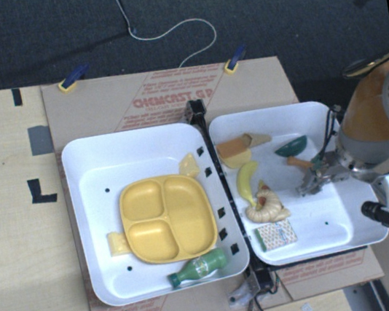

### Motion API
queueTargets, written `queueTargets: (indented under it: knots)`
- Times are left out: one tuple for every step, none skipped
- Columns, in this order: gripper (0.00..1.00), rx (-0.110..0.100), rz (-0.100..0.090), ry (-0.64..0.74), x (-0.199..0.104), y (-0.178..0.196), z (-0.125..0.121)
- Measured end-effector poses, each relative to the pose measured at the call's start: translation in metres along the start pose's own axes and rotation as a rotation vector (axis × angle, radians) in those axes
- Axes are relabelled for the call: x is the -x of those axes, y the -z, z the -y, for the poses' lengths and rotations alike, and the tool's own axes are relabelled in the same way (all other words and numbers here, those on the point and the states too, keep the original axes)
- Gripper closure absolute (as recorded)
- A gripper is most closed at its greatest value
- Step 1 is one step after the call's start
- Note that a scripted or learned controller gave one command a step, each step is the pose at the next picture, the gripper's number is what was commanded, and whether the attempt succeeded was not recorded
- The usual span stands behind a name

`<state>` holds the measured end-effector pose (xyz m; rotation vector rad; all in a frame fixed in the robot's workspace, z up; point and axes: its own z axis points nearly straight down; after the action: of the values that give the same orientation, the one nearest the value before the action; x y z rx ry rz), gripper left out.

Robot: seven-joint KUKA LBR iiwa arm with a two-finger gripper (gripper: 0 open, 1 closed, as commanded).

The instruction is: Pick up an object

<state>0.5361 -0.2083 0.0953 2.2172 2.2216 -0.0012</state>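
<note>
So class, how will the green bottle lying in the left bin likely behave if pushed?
The green bottle lies on its side, so it would probably roll. It looks like small plastic, likely light and stiff. Its smooth round body may slip from a pinch.

Fixed overhead camera, slanted down, both white bins [85,206] in frame

cardboard sheet [170,96] | red print | reads "CHEMCAST GP"

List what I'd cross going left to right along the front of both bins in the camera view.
Green bottle lying in the left bin → patterned packet in the right bin → black part of the arm at the right bin's front right corner.
</note>
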Motion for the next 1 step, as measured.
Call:
queueTargets:
  knots:
    - [1.0,0.001,-0.001,-0.001,0.0079,0.0502,-0.0069]
